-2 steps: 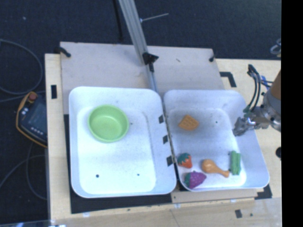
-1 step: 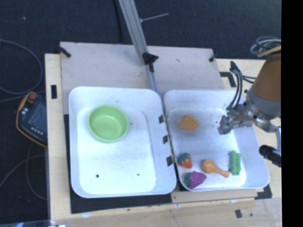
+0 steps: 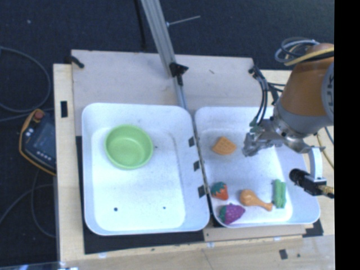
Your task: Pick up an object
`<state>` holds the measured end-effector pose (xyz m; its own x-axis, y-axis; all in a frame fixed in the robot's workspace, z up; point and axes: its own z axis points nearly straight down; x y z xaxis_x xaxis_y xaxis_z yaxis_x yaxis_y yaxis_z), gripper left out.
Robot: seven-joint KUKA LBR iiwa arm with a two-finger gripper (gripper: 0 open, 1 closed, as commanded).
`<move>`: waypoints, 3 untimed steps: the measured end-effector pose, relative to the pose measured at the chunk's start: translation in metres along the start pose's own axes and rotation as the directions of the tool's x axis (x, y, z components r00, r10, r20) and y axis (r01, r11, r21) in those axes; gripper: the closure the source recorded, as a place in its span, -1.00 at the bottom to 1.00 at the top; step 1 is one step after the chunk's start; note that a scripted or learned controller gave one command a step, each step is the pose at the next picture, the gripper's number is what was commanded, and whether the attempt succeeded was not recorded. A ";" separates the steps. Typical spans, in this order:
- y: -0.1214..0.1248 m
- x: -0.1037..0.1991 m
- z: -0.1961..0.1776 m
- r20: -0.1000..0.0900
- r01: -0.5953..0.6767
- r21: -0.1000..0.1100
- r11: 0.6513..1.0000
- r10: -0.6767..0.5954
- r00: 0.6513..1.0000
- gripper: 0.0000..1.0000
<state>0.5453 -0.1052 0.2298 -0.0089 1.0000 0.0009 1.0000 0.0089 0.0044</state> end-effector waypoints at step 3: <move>-0.002 0.132 -0.010 -0.001 -0.001 0.002 1.000 0.001 1.000 1.00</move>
